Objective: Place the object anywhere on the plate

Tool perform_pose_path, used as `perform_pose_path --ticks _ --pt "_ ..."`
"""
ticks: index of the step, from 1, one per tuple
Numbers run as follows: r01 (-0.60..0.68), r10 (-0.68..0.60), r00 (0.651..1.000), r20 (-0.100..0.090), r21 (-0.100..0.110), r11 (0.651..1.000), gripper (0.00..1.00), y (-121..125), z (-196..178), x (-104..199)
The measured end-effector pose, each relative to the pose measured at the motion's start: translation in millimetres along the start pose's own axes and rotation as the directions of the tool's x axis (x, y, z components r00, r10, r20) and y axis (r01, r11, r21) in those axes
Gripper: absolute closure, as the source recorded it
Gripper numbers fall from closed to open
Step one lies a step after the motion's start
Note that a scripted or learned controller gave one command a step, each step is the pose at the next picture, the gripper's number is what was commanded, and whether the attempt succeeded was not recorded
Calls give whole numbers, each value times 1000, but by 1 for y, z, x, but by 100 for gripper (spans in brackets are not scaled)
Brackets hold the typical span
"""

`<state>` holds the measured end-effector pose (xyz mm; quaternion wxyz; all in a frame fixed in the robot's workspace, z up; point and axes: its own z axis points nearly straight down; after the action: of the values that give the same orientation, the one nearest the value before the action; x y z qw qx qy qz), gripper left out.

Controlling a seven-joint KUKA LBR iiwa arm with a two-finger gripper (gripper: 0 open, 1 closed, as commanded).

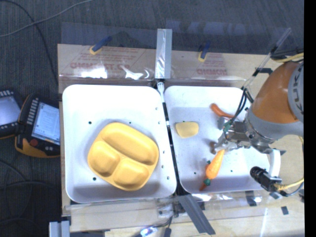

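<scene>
A yellow divided plate [123,154] lies in the left bin [79,102]. In the right bin [197,95], an orange toy carrot [214,166] with a green tip lies tilted near the front. My gripper [223,141] hangs low just above the carrot's upper end; whether it touches the carrot is unclear. A pale yellow flat piece [187,129] rests near the bin's left wall. An orange sausage-like piece [219,109] sits farther back, partly hidden by the arm's cables.
The grey and orange arm [279,107] covers the right bin's right side. A raised divider [168,132] separates the two bins. A teach pendant [37,127] lies on the floor to the left of the bench.
</scene>
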<state>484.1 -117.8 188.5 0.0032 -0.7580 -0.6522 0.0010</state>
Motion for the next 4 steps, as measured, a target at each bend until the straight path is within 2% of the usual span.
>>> perform_pose_path --ticks 1,2,3,4 --pt "62 -62 998 5 1 998 100 68 8 67" --pt "194 -194 981 4 -3 981 100 -11 6 70" --pt "404 -404 915 5 2 915 100 23 8 139" --pt "716 -716 698 4 2 698 100 -20 8 129"
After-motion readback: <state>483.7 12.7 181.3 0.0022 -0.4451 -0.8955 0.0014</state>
